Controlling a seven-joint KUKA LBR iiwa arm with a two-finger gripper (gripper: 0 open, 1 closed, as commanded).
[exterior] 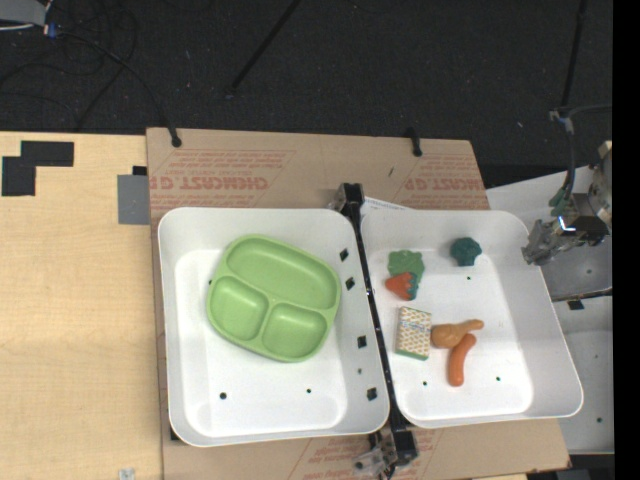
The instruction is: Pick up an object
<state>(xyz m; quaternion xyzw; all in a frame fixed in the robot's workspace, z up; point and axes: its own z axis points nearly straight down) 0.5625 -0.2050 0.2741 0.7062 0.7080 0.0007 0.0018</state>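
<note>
Five small items sit in the right bin (545, 368), all loose, none stacked high. One teal lumpy blob (465, 251) at 1 o'clock of the bin. One green-topped red piece (403, 274), strawberry-like, at 10 o'clock. One flat tan patterned packet (413, 332), rectangular, near bin centre. Two orange sausage shapes: one (456, 333) lying crosswise and touching the packet's right edge, one redder (459, 360) running down from it at 6 o'clock; the two touch.

One green plate (274, 296) in the left bin (195, 388), smooth plastic, three compartments, rounded corners, tilted diagonal. A black divider (368, 318) runs between the two bins. Both bins are white, shallow, glossy, resting on a brown cardboard sheet (300, 173) with red print. Pale wood bench (70, 308) at 9 o'clock.

Gripper (548, 240) sits at 3 o'clock, off the right bin's upper right rim, well apart from every item. Its opening: cannot tell, too small and blurred.
</note>
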